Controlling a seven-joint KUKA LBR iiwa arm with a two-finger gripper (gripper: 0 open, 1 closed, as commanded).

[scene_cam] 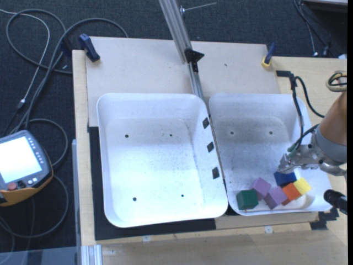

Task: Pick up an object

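Note:
Several small blocks lie in the near right corner of the right bin (pixel 248 120): a green cube (pixel 247 199), two purple blocks (pixel 261 186) (pixel 272 197), an orange block (pixel 290 192), a yellow block (pixel 301 186) and a blue block (pixel 284 178). My gripper (pixel 290 162) reaches in from the right edge and hangs just above the blue block, its metal tip close to that block's far side. Nothing shows between its fingers.
The left bin (pixel 110 120) sits beside the right one, with small black clips (pixel 210 146) along the shared wall. An aluminium rail (pixel 176 26) runs from the top to the bins' junction. A black cable (pixel 298 101) trails over the right bin's far corner.

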